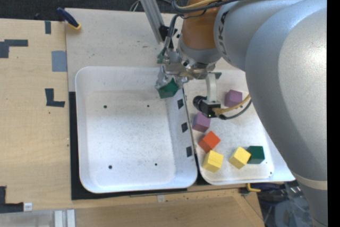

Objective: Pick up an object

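The end effector [169,82] is clamped on a green cube [168,88], holding it above the left bin's [127,181] right rim. The cube hangs tilted, one corner downward; being cubic, it has no long axis.

This is a robotics lab or test cell. A plywood bench [32,130] carries two shallow white bins [127,135], and patches of grey tape [58,61] lie left of them. A big grey industrial arm [287,77] (orange band above the wrist) looms over the bins' right side, loose cables [228,109] trailing, with small coloured toy cubes [240,157] beneath it.
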### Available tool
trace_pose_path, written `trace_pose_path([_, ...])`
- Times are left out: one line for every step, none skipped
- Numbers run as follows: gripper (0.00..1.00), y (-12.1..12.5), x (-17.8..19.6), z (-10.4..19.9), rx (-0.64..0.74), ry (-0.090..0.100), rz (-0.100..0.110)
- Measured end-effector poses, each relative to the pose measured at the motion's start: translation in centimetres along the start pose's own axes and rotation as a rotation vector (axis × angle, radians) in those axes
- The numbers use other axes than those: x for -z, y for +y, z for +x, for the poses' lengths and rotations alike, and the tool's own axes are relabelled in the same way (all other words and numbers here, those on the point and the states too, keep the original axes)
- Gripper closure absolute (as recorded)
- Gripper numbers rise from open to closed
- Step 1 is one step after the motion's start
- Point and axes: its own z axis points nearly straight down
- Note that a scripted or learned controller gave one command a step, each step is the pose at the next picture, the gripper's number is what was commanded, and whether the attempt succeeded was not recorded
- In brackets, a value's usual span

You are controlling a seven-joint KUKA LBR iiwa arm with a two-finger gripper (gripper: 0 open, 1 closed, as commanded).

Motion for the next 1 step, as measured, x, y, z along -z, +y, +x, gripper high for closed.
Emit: trace_pose_path([1.00,-0.42,-0.02,0.52,-0.006,-0.003,-0.001])
